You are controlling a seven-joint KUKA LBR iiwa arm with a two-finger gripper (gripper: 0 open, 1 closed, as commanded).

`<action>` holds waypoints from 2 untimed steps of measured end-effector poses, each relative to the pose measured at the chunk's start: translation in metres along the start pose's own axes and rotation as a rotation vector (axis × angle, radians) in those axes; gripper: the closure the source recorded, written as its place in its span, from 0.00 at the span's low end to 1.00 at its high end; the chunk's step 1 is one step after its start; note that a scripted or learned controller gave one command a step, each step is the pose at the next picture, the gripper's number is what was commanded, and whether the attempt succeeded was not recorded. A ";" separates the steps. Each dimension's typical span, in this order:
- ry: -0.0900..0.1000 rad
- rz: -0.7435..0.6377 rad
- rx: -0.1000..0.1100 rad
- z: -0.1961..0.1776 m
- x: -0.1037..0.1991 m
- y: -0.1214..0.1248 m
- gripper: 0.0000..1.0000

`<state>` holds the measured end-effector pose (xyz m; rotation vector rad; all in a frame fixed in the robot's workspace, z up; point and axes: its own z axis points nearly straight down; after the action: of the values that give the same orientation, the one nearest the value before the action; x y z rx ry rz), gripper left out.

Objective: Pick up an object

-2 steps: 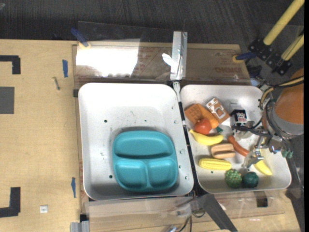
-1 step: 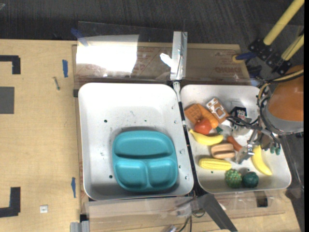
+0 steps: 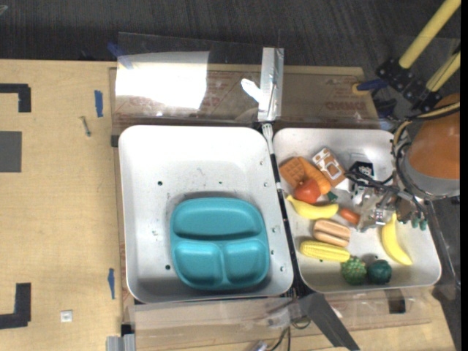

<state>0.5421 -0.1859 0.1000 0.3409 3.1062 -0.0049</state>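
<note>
Toy food crowds the right bin (image 3: 431, 269): a smooth yellow banana (image 3: 395, 244) just right of the gripper (image 3: 371, 203), a red tomato (image 3: 308, 191) and waffle (image 3: 296, 170) to its left, a hot dog (image 3: 331, 231) and bumpy corn cob (image 3: 325, 251) nearer. Whether the gripper grasps anything cannot be told. A teal divided plate (image 3: 218, 242) lies in the left bin (image 3: 146, 159).

setting: you're at a robotics lab test cell | evidence: plywood counter (image 3: 51, 218) with black tape marks (image 3: 16, 97) | two white bins (image 3: 139, 196) of toy food (image 3: 322, 251) | dark carpet floor (image 3: 219, 6)
</note>
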 end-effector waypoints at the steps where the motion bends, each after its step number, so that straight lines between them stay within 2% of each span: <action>1: 0.003 -0.231 -0.002 -0.124 0.004 0.008 1.00; 2: 0.004 -0.561 -0.004 -0.169 -0.051 0.001 1.00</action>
<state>0.5898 -0.1951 0.2694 -0.5331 3.0838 -0.0055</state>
